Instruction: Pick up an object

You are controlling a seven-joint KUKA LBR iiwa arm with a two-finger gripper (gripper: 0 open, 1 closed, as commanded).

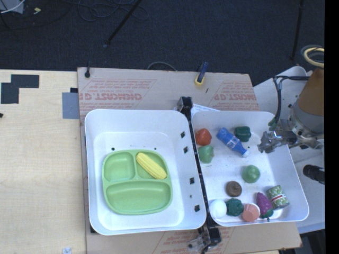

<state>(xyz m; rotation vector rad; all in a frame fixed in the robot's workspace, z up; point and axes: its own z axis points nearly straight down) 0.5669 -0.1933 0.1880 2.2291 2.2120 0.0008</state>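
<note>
No object has been lifted yet: everything that could be picked lies loose in the right-hand bin (296, 187). The blue bottle (231, 141) and the dark green piece (242, 133) sit toward that bin's far edge, nearest the claw (266, 142), which hovers just inside the bin's right rim with nothing seen between its tips (whether they are spread or closed I cannot tell at this size). The red ball (203, 137) and a green lump (205, 153) rest along the bin's left wall, a green ball (251, 173) and a brown disc (233, 188) sit mid-floor, and a cluster crowds the near edge. In the left bin (98, 205), a corn cob (151, 165) lies on the green tray (136, 197). By my judgement, the descent, the grip and the lift all remain.
</note>
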